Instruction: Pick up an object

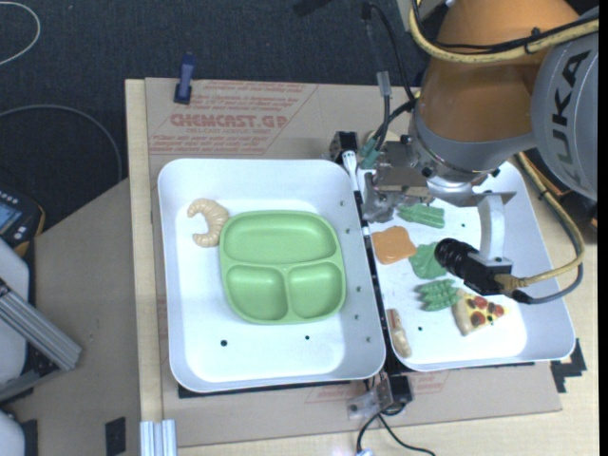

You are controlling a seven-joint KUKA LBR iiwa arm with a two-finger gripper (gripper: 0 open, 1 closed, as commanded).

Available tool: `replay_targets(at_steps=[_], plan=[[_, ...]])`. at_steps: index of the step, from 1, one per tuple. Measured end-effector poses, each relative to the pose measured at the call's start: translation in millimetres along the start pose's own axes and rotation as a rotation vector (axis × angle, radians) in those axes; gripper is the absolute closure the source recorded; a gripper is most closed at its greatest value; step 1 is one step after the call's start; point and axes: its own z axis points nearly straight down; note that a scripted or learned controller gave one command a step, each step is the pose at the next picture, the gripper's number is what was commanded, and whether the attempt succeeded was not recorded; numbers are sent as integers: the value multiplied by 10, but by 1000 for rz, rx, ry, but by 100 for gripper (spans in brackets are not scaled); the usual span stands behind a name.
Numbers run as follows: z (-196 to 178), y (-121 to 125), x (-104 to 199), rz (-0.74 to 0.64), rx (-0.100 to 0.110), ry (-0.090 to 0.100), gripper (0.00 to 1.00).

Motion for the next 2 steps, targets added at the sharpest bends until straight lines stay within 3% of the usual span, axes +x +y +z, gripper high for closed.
replay_targets(at_steps=[1,2], plan=[[-1263,-400,-21,5,-16,1,100],[-629,-403,-146,10,8,-5,100]])
